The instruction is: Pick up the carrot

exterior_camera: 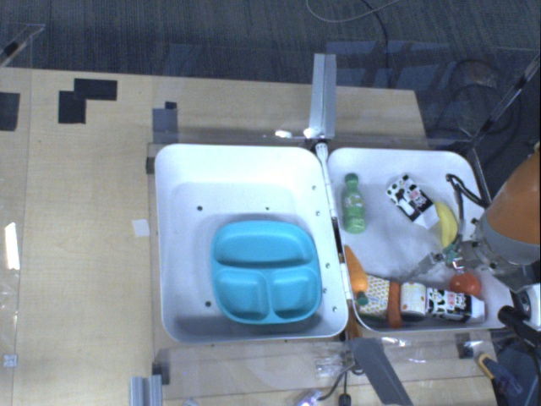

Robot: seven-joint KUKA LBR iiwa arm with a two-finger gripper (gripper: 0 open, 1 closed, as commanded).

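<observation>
2 bins [169,227]: carrot [356,271] lies at the right one's left edge; claw [452,256] near banana [446,223], grip unclear.

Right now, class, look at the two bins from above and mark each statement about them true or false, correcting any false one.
1. The blue divided plate lies in the left bin. True.
2. The carrot lies on the blue divided plate. False: it lies in the right bin, against that bin's left wall.
3. The green bottle is in the right bin. True.
4. The banana is in the left bin. False: it is in the right bin, near the arm.
5. The gripper holds the carrot. False: the gripper is on the right side of the right bin, apart from the carrot.
</observation>
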